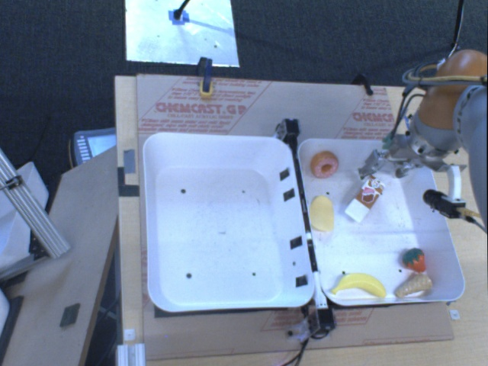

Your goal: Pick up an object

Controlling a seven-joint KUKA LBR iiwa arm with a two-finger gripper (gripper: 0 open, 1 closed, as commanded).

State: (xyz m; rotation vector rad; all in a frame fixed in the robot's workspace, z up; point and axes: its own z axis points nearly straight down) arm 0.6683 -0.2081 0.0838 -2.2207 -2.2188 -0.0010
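One carton lies just below-left of the gripper, its long axis slanting toward it; whether the gripper is closed on it I cannot tell.
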